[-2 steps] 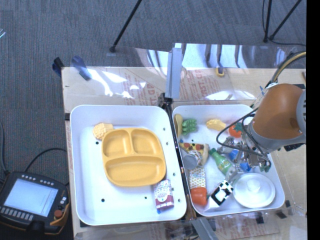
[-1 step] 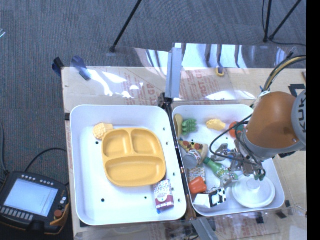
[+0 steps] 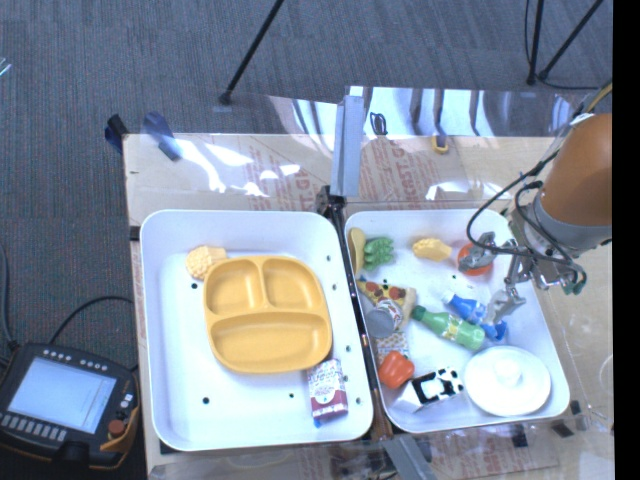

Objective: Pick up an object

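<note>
A: Where is the gripper point(image 3: 508, 298) now?

B: At three o'clock in the right bin point(image 3: 556, 368), fingers pointing down and slightly spread, nothing between them. Just at its seven o'clock lie a blue toy point(image 3: 466, 308) and a green bottle point(image 3: 452, 328), touching.

A: The risk?

B: I judge the crowding: closing there could catch both or nudge the bottle aside. The red piece point(image 3: 474, 259) at eleven o'clock sits near the cables too.
</note>
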`<action>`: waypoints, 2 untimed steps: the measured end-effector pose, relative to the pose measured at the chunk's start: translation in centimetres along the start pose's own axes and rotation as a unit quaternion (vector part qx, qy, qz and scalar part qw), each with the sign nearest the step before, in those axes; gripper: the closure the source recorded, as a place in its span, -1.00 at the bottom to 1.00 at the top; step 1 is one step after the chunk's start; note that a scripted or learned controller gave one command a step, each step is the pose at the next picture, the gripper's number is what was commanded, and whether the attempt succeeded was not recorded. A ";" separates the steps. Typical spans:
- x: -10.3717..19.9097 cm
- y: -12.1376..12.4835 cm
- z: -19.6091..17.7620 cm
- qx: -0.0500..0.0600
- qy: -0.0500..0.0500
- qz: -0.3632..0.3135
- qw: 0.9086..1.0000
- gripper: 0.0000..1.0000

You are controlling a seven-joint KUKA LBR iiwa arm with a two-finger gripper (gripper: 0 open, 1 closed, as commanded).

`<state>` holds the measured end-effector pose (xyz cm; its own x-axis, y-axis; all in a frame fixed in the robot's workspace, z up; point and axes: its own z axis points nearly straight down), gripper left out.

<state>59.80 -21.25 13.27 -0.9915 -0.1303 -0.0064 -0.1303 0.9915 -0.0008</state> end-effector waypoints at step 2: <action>2.1 10.4 4.5 -0.002 0.003 -0.071 0.997 -1.00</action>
